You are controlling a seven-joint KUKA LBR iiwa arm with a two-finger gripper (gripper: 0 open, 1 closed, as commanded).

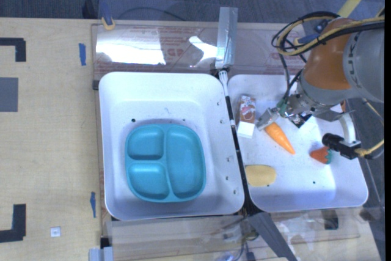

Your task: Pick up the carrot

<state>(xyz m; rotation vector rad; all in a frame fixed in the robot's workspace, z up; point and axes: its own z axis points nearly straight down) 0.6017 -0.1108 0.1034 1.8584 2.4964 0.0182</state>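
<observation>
Approach step in hand: gripper [273,120], finger state indiscernible, hangs at carrot's [281,137] 11 o'clock end; next move requires descent and closure around carrot.

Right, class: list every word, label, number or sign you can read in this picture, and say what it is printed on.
None can be read.
Clear sheet behind the left bin: faint reddish print, too blurred to read.
Small packet in the right bin: red and white markings, too small to read.
Small square tag on the bench: too small to read.
</observation>
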